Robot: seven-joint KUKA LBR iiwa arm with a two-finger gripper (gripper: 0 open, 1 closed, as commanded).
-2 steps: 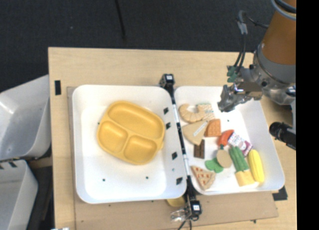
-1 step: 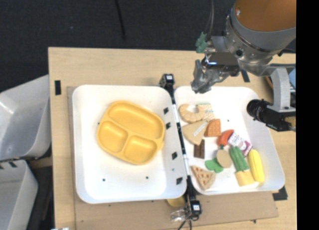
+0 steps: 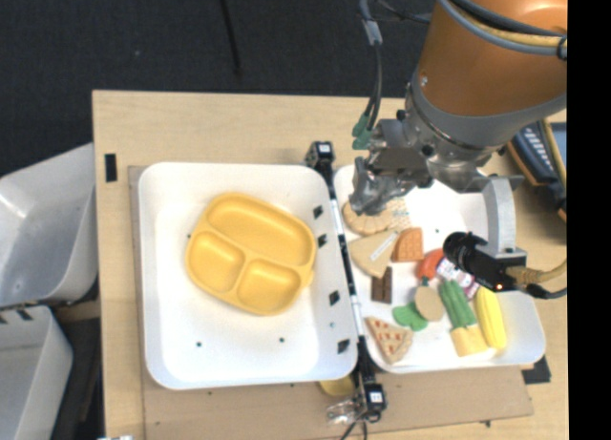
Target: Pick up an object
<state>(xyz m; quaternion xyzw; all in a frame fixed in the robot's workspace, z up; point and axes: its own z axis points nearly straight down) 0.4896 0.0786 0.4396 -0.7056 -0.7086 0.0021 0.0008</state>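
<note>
Down at the near edge of the right bin point(image 3: 520, 347) sits a pizza-slice toy point(image 3: 389, 339), and just right of it a yellow corn cob point(image 3: 491, 319) lies alongside a green vegetable piece point(image 3: 455, 301) with a pale yellow block point(image 3: 468, 341) at its near end. A small green leaf shape point(image 3: 410, 316) touches a tan round piece point(image 3: 430, 303), and behind those stands a dark brown chocolate-like bar point(image 3: 383, 285). Over in the left bin point(image 3: 162, 333) a yellow divided plate point(image 3: 252, 253) lies alone, three compartments facing up. Moving back in the right bin, an orange cracker-like piece point(image 3: 410, 244) leans near a red item point(image 3: 431, 262), partly covered by a black fitting with a small light point(image 3: 474, 262) whose nature is hard to read. A flat tan disc point(image 3: 372, 252) lies beside them, and behind it a round cookie point(image 3: 367, 223) is partly hidden under the gripper point(image 3: 374, 198). That gripper is low over the bin's far left corner, right above the cookie, but its fingers blur into the dark metal, so open or closed I cannot tell. Above, the grey wrist and orange band point(image 3: 496, 28) run off the top of the frame.
</note>
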